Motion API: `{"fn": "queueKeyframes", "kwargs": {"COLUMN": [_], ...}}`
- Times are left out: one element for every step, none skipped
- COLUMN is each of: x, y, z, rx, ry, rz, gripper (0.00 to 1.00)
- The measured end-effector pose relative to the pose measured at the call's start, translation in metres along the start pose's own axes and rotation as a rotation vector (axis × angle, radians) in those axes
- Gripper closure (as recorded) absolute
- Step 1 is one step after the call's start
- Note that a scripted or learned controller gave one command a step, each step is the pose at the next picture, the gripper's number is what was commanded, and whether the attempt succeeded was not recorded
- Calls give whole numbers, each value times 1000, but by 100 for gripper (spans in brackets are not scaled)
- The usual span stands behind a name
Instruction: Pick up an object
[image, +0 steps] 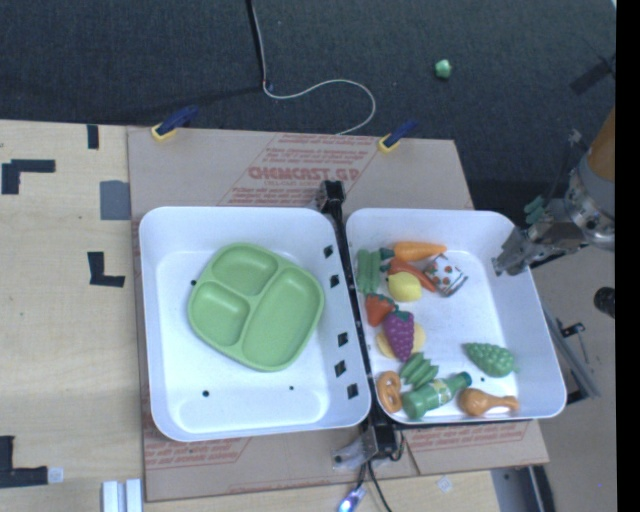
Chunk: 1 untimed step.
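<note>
End effector (508, 258) over right bin (530, 330) rim, finger state unclear; arm cut off at frame edge

Arm enters from the right side of the view, well above the right bin's (520, 300) far right corner. Orange band visible at the upper right edge, with the grey wrist section directly below it. Wrist angles down and leftward toward that bin. Gripper (510, 257) sits over the bin's right rim, near the far corner, tip pointing down-left. Nothing seen between its fingers. Finger spacing not discernible at this angle.
</note>
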<state>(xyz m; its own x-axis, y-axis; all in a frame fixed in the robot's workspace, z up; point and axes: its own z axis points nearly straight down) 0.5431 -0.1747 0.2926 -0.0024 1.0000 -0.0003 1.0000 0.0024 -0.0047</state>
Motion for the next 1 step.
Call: {"fn": "queueKeyframes", "kwargs": {"x": [54], "y": [46], "z": [-97], "rx": [-17], "ry": [-1], "rz": [-6], "gripper": [100]}}
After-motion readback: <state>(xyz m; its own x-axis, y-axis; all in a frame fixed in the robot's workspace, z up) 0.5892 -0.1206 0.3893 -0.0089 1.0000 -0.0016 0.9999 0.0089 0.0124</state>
